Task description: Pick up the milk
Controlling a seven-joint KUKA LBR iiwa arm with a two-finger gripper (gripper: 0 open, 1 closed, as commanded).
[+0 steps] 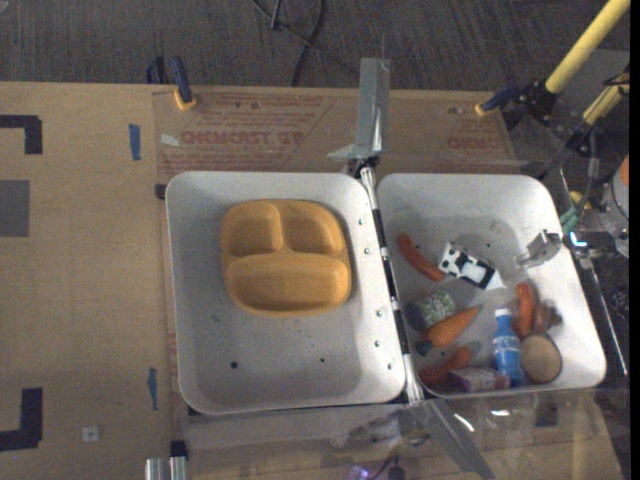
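Note:
The milk (467, 264) is a small carton with black and white cow patches. It lies on its side near the middle of the right bin (470, 193). My gripper (538, 248) hangs over that bin's right part, close to the right wall. It is to the right of the milk and apart from it, with bare bin floor between them. Nothing shows in the gripper.
Around the milk lie a red sausage (418, 258), a green can (433, 308), a carrot (456, 325), a blue bottle (506, 346), a brown potato (541, 358) and a purple box (478, 379). The left bin (190, 298) holds a yellow sectioned plate (286, 255).

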